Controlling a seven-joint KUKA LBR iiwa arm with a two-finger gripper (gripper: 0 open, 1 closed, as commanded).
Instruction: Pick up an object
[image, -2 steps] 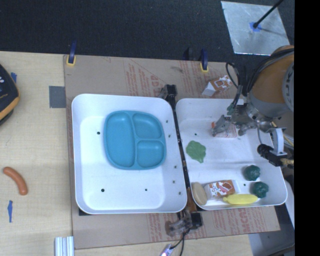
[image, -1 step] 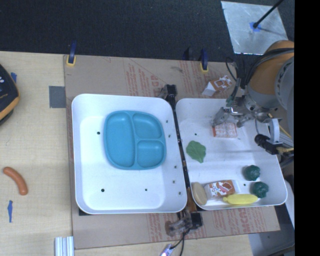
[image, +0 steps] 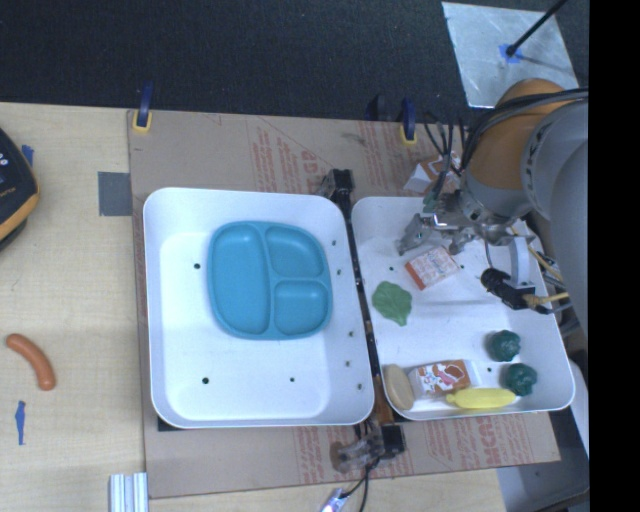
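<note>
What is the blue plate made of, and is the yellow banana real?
The blue plate looks like moulded plastic: one even colour, smooth matte surface, rounded dividers forming three compartments. The yellow banana is probably a plastic toy: its colour is flat and uniform with a slight sheen and no brown marks, though it is too small here to be sure.

The light wooden table (image: 70, 300) has a big brown cardboard sheet (image: 250, 150) clamped on top, with a grey tape patch (image: 114, 193) by its left edge. Behind it there's dark carpeted floor (image: 250, 50) with a pale paper sheet (image: 510, 50) lying top right.
</note>
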